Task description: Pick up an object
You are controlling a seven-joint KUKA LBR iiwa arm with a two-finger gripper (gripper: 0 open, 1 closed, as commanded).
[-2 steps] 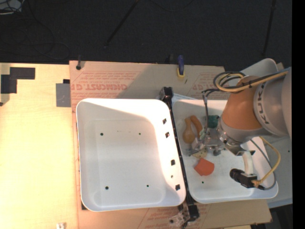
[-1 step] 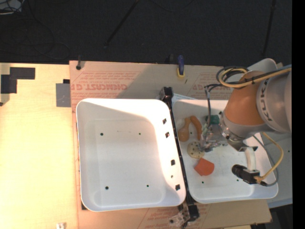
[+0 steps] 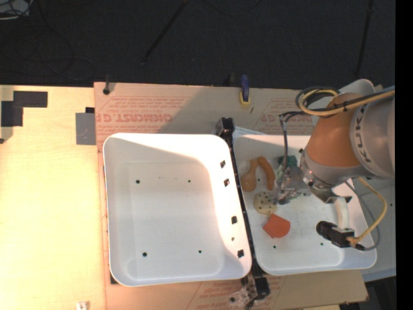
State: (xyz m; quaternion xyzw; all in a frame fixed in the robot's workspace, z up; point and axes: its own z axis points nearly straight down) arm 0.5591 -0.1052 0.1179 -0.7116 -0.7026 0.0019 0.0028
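Hovering fingers [image 3: 282, 196] just right of holed disc [image 3: 262, 203], apart

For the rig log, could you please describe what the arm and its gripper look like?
The arm is grey with a bulbous orange band above the wrist. Yellow and black cables loop over it. The gripper is a small dark metallic assembly.

Two shallow white bins side by side on brown cardboard [image 3: 161, 108]: left bin [image 3: 168, 205], right bin [image 3: 303, 250]. Blue clamp [image 3: 244, 89] at the cardboard's far edge. Pale wooden bench [image 3: 45, 205] leftward.
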